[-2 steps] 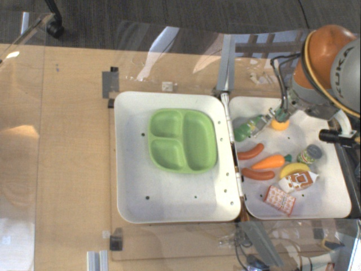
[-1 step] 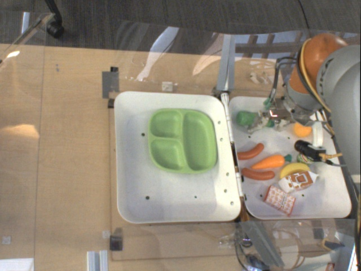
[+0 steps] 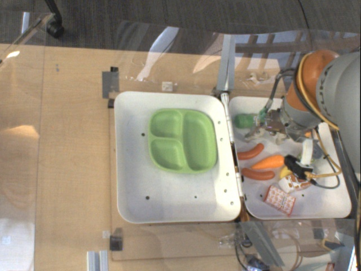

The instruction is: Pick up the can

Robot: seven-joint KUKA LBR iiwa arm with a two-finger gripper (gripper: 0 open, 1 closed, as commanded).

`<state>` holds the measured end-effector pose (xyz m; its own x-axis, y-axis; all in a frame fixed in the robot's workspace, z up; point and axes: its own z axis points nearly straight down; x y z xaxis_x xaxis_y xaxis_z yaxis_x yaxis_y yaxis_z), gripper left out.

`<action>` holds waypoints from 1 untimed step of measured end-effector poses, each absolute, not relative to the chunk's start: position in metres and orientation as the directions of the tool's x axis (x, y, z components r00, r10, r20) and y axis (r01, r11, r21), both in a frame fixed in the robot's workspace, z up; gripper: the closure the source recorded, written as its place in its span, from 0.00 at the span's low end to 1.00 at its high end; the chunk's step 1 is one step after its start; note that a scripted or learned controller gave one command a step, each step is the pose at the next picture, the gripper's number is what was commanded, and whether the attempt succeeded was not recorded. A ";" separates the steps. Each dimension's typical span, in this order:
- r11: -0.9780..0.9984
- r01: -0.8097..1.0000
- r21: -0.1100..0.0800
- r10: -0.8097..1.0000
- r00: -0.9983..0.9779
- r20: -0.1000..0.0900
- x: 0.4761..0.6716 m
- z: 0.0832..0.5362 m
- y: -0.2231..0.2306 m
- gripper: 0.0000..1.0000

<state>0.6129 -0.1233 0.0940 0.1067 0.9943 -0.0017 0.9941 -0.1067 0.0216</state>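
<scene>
Approach step, nothing grabbed yet. Gripper (image 3: 266, 123) hovering in the right bin (image 3: 338, 210), can't tell its state. Green can (image 3: 244, 120) just beside, at nine o'clock. Next: shift over and drop onto it.

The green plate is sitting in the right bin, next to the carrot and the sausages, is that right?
Not quite. The camera view shows the green plate in the left bin. The carrot and the sausages lie in the right bin.
</scene>
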 end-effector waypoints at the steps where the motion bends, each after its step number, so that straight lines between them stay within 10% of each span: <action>1: 0.014 1.000 0.007 1.000 -0.014 -0.002 0.648 0.174 -0.177 0.00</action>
<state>0.6476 -0.1774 0.1736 -0.0142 0.9999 -0.0024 0.9999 0.0142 0.0068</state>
